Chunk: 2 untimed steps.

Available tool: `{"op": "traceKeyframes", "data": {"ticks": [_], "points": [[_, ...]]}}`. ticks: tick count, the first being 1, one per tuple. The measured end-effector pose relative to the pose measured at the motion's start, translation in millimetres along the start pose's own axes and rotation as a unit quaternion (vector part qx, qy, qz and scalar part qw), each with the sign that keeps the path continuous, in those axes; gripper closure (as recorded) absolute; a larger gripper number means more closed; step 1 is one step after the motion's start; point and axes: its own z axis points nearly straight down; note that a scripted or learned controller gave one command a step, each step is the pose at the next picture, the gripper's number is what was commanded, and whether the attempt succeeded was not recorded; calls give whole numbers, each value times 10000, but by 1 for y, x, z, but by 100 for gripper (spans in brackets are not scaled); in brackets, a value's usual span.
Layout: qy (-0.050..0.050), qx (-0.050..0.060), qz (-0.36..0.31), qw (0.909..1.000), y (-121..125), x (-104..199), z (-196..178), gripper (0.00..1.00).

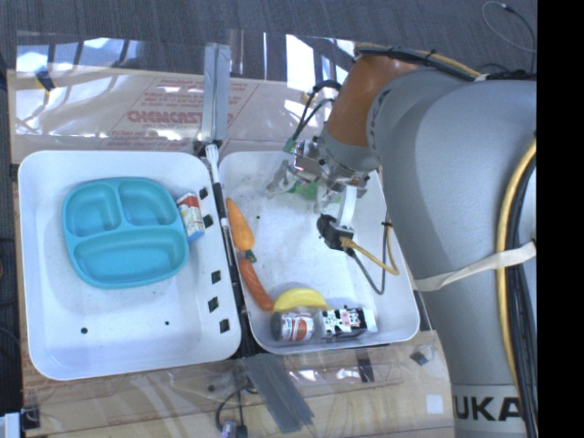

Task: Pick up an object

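My gripper (299, 173) is low over the far end of the right bin (394, 290), under the orange wrist band. A small green object (307, 189) lies right beneath it, mostly hidden by the gripper. Along the bin's left wall lie two orange carrots (239, 225) (256, 284). At the near end sit a yellow banana (300, 297), a can (293, 327) on its side and a black-and-white box (346, 320).
The left bin (46, 336) holds a blue divided plate (123, 230) and a small red-and-white carton (190, 215) against its right wall. A cable with a yellow lead (370, 261) hangs from the wrist over the right bin. The arm's grey body covers the right side.
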Motion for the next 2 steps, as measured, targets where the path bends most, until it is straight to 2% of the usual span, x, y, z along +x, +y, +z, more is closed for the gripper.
{"op": "traceKeyframes", "data": {"ticks": [1,2], "points": [[-4,-20,182,9998,8,-19,0,0],[1,-13,49,10000,-47,33,-117,0]]}}
